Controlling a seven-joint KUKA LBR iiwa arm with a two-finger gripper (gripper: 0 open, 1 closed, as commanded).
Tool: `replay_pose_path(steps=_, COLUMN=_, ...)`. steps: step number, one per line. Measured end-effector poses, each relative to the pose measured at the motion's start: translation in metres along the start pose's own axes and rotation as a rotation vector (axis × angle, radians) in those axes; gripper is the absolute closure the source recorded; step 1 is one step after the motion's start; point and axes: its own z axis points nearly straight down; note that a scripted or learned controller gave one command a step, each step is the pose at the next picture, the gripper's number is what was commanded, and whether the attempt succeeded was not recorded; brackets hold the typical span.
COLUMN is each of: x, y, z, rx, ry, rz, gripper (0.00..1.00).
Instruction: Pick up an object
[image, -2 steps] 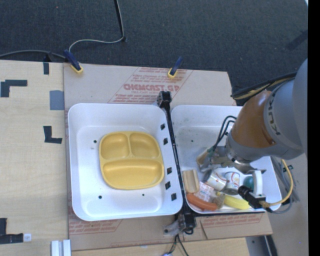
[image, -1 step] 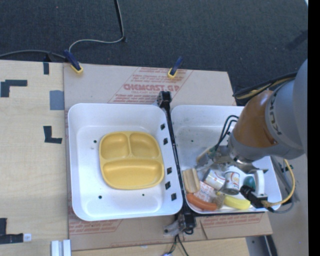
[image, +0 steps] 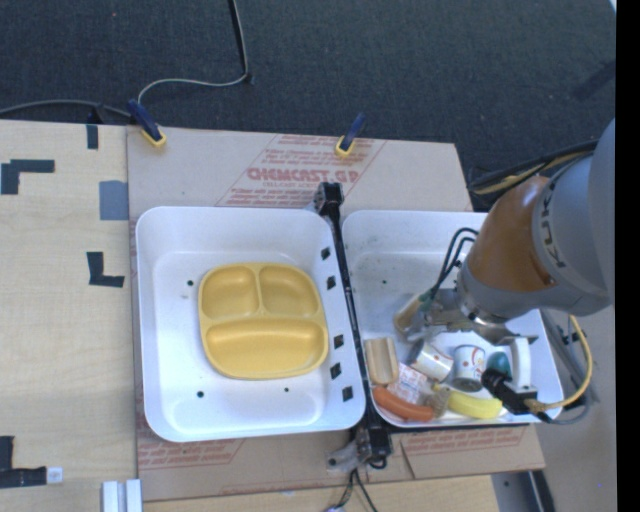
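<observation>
The right bin (image: 400, 255) holds a heap of small things near its front: a tan wooden block (image: 380, 358), an orange carrot-like piece (image: 405, 406), a yellow banana (image: 472, 405), a small white can (image: 432, 362) and a white cup (image: 468, 362). My gripper (image: 428, 318) hangs low over this heap, just behind the can, beneath the grey arm with the orange band (image: 510, 245). Its fingers are mostly hidden among the objects.
The left bin (image: 165, 320) carries a yellow divided plate (image: 263, 320). A black divider (image: 338, 290) runs between the bins. Cables loop at the right side of the right bin. Cardboard lies under both bins, clamped at the back.
</observation>
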Motion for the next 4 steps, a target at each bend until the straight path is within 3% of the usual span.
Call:
replay_pose_path(steps=1, x=-0.003, y=0.000, z=-0.001, rx=-0.001, ry=-0.005, rz=0.003, gripper=0.00)
replay_pose_path(steps=2, x=0.017, y=0.041, z=0.020, rx=0.006, ry=0.008, rz=-0.005, gripper=0.00)
replay_pose_path(steps=3, x=0.016, y=0.041, z=0.011, rx=0.005, ry=0.006, rz=-0.004, gripper=1.00)
replay_pose_path(steps=4, x=0.093, y=-0.013, z=-0.137, rx=0.008, ry=0.009, rz=-0.006, gripper=1.00)
